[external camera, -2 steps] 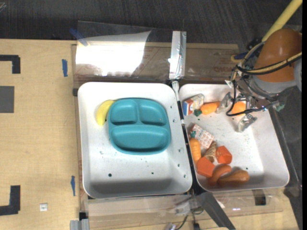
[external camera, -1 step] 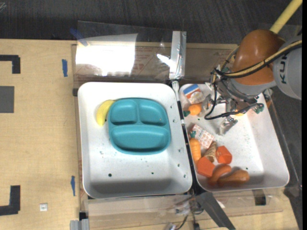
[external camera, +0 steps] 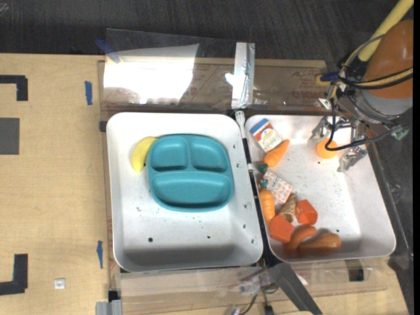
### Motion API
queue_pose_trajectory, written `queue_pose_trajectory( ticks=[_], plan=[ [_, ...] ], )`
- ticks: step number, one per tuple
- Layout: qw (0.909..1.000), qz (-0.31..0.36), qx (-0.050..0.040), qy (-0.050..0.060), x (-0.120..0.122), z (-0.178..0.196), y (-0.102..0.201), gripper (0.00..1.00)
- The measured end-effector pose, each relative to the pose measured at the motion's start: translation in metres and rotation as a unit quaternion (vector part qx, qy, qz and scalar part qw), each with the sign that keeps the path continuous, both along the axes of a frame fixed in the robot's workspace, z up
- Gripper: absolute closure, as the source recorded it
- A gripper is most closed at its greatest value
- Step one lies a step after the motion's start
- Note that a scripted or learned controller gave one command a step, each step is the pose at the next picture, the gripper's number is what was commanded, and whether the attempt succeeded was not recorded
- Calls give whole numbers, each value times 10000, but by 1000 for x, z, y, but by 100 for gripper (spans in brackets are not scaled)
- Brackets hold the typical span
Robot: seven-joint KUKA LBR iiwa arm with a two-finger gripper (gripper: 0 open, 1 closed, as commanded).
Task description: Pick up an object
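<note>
Gripper [external camera: 336,144]: fingers spread, straddling a small orange object [external camera: 326,149] at the right bin's [external camera: 367,195] far end; nothing clamped yet. Advice: descend squarely, close around the middle, lift straight.

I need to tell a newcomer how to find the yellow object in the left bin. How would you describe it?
Look at the left white bin, which holds a large teal divided tray. The yellow banana-shaped toy lies at the tray's upper left edge, partly tucked under it. It is the one yellow thing in that bin.
</note>
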State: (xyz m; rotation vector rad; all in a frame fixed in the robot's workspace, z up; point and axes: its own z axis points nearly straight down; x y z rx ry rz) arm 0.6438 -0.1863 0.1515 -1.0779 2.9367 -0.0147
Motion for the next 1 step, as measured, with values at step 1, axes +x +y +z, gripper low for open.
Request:
queue_pose_trajectory(
  ticks=[1],
  plan=[
    [9998,200,13,11,11,-63,-36,0]
  ],
)
